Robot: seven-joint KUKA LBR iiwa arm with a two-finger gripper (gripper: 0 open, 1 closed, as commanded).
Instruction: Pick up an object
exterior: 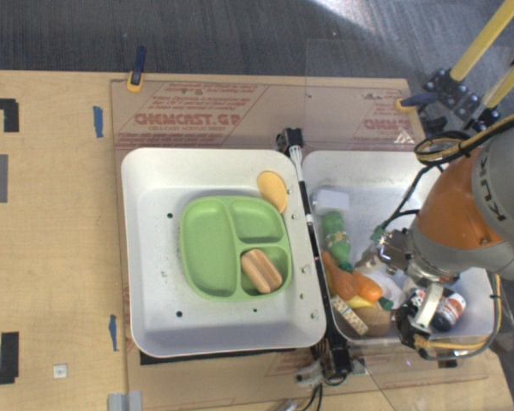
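- Over the right bin (360, 163), the hand (394, 259) hangs just right of the orange carrot (360, 285). The grey wrist covers it from above, so I cannot tell whether it is wide or narrow.
- Nothing is visibly held. The step in hand is judged to be the approach to a grasp.
- The carrot looks like the nearest candidate. It lies slanted in a tight cluster:
  - a green bottle-like item (334, 232) sits just above the carrot;
  - a brown block (353, 318) sits just below the carrot;
  - a white piece (330, 199) lies further above the carrot.
- A small can (450, 308) lies to the right of the carrot, partly under the arm.
- To do the grasp well, the hand should centre over the carrot's thick middle and close across its short axis. It should come straight down so that the neighbours are not nudged.
- The main risk is catching the brown block along with the carrot, or sliding off its rounded side.
- Well left of the carrot, the left bin (154, 229) holds three things that need no attention:
  - a green plate (207, 247);
  - a bread roll (261, 270);
  - a yellow piece (273, 190).
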